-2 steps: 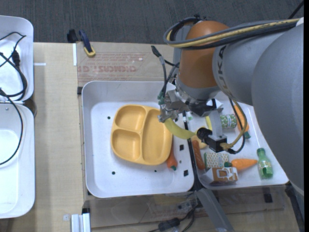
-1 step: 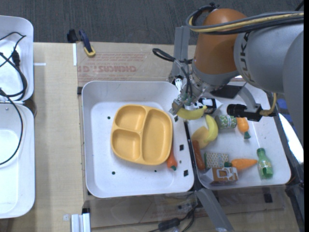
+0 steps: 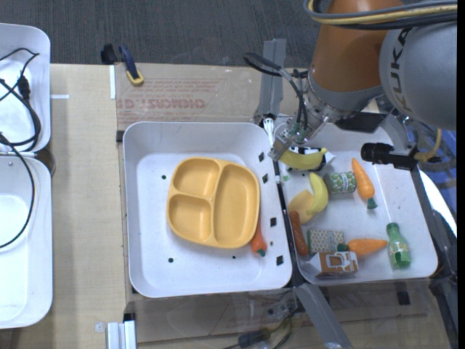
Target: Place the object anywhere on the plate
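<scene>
A yellow three-section plate (image 3: 214, 202) lies in the middle of the left bin (image 3: 145, 267). A small orange carrot (image 3: 259, 243) rests against the plate's lower right rim. My gripper (image 3: 289, 138) hangs over the far left corner of the right bin (image 3: 425, 217). Directly below it and touching it or nearly so lies a yellow banana with dark ends (image 3: 304, 158). The arm's orange band and grey wrist rise behind it to the upper right.
The right bin also holds a second yellow banana (image 3: 312, 197), a green can (image 3: 340, 182), two carrots (image 3: 363, 180) (image 3: 367, 246), a green bottle (image 3: 396, 244), a red sausage (image 3: 298, 233) and an orange carton (image 3: 338, 262). Cables lie at the far left.
</scene>
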### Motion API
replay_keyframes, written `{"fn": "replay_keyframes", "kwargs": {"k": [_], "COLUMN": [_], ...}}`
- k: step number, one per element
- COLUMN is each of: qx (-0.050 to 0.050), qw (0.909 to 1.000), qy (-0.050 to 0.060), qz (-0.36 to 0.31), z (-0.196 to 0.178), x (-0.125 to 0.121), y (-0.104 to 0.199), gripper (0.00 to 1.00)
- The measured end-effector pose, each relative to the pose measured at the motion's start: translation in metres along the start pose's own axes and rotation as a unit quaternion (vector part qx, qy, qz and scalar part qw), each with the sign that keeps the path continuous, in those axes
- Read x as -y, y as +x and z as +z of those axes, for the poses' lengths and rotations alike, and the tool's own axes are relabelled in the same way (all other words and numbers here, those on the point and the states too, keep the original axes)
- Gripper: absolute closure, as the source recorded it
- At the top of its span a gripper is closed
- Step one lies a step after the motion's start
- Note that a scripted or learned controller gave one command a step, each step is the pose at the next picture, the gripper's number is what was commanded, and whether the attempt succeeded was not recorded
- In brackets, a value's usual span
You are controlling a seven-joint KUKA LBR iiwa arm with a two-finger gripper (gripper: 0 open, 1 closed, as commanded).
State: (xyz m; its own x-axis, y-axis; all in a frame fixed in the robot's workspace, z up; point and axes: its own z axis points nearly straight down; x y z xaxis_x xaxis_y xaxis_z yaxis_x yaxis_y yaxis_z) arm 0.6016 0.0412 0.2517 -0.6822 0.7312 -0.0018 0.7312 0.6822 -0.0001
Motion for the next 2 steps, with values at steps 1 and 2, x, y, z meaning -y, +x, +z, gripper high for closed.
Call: {"fn": "replay_keyframes", "kwargs": {"k": [1, 2], "qx": [-0.001, -0.001], "qw": [0.9989, 0.9992], "qy": [0.001, 0.001], "qz": [-0.047, 0.039], "z": [0.024, 0.056], "x": [0.011, -0.004], "y": [0.011, -0.004], "gripper": [1.00, 1.00]}}
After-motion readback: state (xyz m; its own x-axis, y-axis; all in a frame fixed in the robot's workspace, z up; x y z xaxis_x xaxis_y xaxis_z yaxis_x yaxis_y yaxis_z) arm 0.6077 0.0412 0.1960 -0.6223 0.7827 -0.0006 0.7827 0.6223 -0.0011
